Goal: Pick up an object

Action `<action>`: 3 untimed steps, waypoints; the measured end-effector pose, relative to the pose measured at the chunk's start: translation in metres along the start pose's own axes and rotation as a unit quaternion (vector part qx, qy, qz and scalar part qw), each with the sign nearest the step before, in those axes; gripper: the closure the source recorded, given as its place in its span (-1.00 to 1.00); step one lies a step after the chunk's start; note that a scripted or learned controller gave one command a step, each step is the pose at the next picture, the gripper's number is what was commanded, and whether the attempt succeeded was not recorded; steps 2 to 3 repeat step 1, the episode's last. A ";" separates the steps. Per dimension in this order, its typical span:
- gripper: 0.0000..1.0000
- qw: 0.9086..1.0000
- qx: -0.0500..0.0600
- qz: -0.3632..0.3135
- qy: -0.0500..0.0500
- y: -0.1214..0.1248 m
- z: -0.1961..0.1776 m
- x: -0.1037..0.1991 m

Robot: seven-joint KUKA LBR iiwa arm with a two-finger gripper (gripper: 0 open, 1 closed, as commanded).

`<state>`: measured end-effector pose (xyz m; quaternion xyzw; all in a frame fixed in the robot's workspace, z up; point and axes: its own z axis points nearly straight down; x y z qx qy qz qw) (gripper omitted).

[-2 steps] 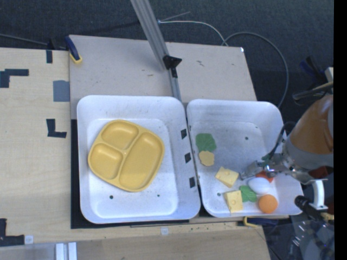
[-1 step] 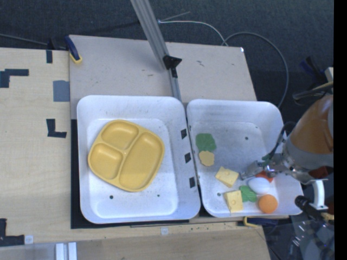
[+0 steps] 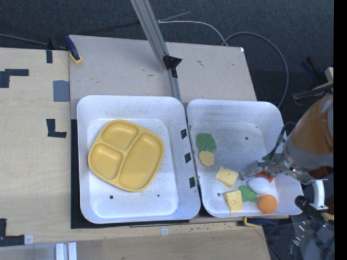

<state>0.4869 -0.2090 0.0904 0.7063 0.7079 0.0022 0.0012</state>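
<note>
Fingers (image 3: 259,172) of the arm's tool are hanging low in the right bin (image 3: 234,108), directly over a cluster of small toy foods; whether they are apart or together I cannot tell from where I am standing, and nothing is visibly sitting between them. Just beneath and beside them a white egg-shaped piece (image 3: 259,186) is lying, with a bit of red (image 3: 262,175) showing at its upper edge. An orange ball (image 3: 267,203) is resting near the bin's front corner, a small green piece (image 3: 248,194) is touching the egg's left side, and two yellow cheese-like blocks (image 3: 227,176) are lying to the left. Further left, a green leafy piece (image 3: 205,142) and a tan round piece (image 3: 206,158) are sitting close to the bin's left wall. The arm (image 3: 313,137) is reaching in from the right. The left bin (image 3: 87,145) is holding a yellow divided plate (image 3: 126,155). Both bins are resting on the worktop (image 3: 119,64).
</note>
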 end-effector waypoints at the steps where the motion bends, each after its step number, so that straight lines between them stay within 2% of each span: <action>1: -1.00 1.000 0.001 -0.002 0.000 0.000 -0.045 0.036; 3: -1.00 1.000 0.001 -0.002 0.000 0.000 -0.045 0.036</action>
